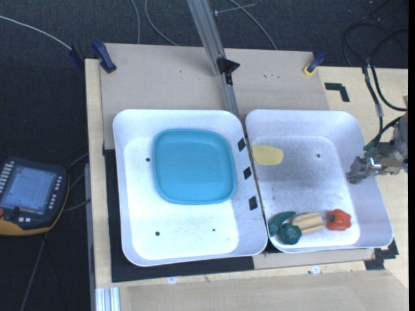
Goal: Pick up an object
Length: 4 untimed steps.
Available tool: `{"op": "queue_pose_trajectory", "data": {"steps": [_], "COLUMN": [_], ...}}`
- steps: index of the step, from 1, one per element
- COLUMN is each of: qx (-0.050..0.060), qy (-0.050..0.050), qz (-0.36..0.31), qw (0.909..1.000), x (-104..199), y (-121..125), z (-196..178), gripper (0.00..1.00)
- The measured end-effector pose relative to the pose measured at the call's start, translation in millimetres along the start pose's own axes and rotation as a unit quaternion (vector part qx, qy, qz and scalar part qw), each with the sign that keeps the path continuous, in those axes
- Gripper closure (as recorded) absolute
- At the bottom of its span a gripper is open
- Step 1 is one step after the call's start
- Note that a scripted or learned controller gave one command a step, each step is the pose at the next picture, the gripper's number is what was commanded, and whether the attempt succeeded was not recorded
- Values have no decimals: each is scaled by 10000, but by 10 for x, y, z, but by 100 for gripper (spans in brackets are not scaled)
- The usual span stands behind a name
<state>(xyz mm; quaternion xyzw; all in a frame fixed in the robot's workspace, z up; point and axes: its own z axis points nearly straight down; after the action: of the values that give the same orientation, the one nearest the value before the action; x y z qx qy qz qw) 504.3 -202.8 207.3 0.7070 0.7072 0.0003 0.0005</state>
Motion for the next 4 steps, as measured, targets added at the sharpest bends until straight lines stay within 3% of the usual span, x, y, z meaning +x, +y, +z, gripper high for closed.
{"op": "queue_pose_trajectory", "data": {"steps": [3, 4], "qx": [6, 5], "qy": [7, 9], "qz": [-23, -27], "qw": [10000, 10000], "x": [1464, 2076], "y": [246, 346], "z": [-50, -61], "gripper": [100, 100]}}
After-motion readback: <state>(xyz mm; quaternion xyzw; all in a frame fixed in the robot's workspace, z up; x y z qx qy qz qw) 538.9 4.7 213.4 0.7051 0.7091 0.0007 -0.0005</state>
